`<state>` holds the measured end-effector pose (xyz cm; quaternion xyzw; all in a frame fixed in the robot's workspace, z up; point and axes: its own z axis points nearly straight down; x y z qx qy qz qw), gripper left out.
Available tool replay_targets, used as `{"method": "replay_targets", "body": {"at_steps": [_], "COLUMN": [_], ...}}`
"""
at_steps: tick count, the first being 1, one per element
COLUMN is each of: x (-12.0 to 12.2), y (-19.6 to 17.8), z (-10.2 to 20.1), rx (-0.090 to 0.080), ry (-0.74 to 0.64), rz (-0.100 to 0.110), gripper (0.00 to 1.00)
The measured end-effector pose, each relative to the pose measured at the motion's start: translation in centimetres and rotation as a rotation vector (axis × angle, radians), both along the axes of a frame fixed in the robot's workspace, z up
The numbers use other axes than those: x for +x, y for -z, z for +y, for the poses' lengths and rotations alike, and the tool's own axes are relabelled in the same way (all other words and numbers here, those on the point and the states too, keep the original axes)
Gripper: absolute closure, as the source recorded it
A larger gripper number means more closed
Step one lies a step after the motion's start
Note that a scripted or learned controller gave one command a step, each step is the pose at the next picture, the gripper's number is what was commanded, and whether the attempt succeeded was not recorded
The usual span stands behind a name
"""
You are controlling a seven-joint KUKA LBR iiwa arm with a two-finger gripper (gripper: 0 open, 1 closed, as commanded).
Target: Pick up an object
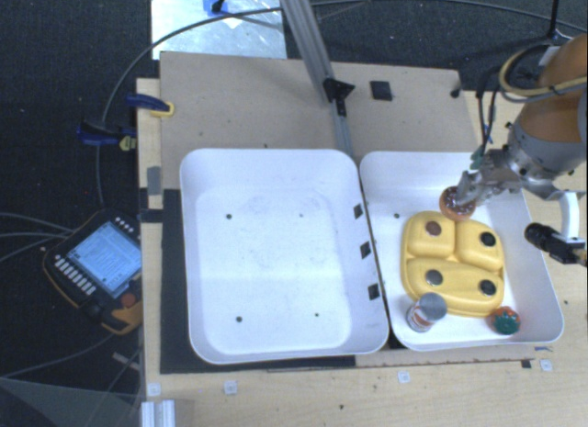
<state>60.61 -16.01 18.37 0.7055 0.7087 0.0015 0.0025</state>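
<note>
Gripper [462,197] down over small brownish round object [453,202] at far edge of yellow tray [455,264] in right bin [386,186], likely lined up for a pick; grasp state: cannot tell, object sits under it.

A flat tan wooden table [266,108] stands on dark speckled carpet floor [64,39]. Left of the table lies a handheld control pendant with a lit blue screen [99,264]; thin cables [37,232] trail beside it.
</note>
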Motion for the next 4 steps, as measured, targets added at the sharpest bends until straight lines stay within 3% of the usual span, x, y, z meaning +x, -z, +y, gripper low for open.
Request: {"method": "replay_targets", "body": {"at_steps": [1,4], "x": [0.2,-2.6], "y": [-5.5,-7.1], "z": [0.0,15.7], "rx": [-0.001,0.004], "ry": [-0.001,-0.006], "rz": [-0.002,0.005], "gripper": [1.00,1.00]}}
